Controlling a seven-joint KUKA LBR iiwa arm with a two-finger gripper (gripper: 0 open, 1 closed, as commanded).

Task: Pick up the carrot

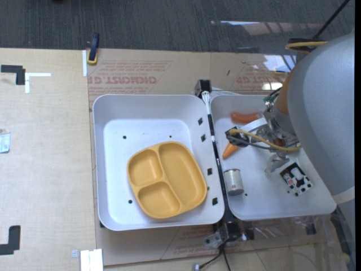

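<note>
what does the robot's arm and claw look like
The bulky grey robot arm has a smooth, rounded shell with no visible markings. A narrow orange band circles it just above the wrist. Below that sits the small silvery metal claw, much slimmer than the arm. Its finer detail is too cluttered to make out.

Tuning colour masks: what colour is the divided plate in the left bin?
Plain mustard yellow; the divided plate shows best in the camera view.
</note>
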